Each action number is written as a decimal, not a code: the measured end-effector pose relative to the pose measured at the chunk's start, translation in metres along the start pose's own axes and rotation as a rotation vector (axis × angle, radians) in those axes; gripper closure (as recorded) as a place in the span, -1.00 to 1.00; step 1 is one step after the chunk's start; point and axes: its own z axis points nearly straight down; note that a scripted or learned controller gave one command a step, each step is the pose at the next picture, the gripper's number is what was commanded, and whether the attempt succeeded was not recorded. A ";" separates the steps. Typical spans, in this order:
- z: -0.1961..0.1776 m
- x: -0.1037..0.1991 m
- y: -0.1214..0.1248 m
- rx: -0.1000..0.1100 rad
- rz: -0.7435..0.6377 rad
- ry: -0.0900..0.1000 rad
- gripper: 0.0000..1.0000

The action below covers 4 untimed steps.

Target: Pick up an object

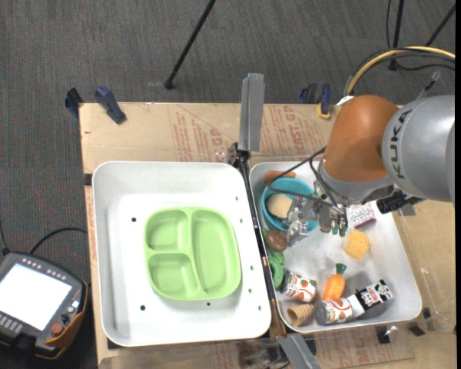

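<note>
The gripper (313, 220) hangs low in the right bin (396, 241), beside the blue bowl (280, 194), partly hidden by the arm; whether its fingers are apart, I cannot tell. Toy carrot (334, 284) lies nearer; left bin (115, 198) holds a green tray (192, 252).

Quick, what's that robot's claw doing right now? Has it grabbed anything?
Gripper: low in the right bin, beside the blue bowl; whether it is open, closed or holding anything cannot be told.
</note>
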 end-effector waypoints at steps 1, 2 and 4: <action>0.001 0.070 -0.054 -0.002 0.104 -0.051 -1.00; -0.001 0.030 -0.009 0.000 0.024 -0.057 -1.00; -0.001 0.045 -0.068 0.004 -0.092 -0.052 -1.00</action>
